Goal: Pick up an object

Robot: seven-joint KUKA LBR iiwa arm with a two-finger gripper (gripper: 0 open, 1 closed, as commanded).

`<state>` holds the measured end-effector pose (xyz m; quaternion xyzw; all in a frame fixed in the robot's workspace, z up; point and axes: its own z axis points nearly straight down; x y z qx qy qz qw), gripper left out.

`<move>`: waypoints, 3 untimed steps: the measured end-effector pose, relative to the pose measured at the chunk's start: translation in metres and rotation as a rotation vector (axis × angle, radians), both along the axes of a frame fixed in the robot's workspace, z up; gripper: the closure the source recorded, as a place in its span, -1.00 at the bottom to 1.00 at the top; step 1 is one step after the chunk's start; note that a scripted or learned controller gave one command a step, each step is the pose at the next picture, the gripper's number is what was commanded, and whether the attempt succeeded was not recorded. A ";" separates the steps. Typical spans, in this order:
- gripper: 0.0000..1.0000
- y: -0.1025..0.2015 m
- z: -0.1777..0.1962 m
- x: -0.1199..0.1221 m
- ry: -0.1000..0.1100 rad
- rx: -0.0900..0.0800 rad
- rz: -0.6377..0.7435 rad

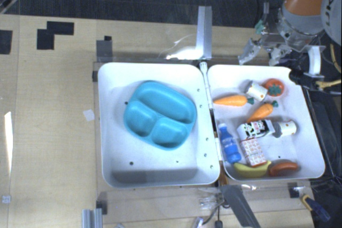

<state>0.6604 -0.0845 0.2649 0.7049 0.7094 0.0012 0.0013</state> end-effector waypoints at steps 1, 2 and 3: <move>-1.00 -0.027 -0.148 -0.049 -0.001 -0.001 0.136; -1.00 -0.025 -0.179 -0.016 0.026 0.003 0.119; 1.00 -0.023 -0.166 -0.012 0.013 0.001 0.124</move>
